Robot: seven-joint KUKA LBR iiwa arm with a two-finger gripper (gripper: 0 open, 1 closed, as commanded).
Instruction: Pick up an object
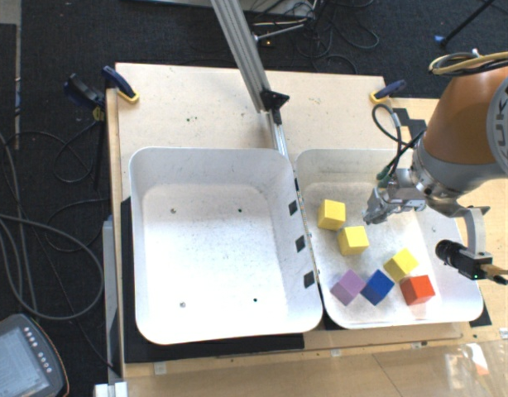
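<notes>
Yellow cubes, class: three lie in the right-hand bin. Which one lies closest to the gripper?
The middle yellow cube, just below-left of the gripper. The upper-left yellow cube and the lower-right yellow cube, beside the orange-red cube, lie farther off.

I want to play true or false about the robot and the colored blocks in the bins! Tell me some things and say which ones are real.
1. All the blocks sit in the right bin. True.
2. There are three yellow blocks. True: one, another, and a third.
3. The red block is in the left bin. False: it lies in the right bin, near its front right corner.
4. The blue block lies between the purple block and the red block. True.
5. The gripper is lifting the purple block. False: the gripper is up near the yellow blocks, and the purple block lies on the bin floor.
</notes>
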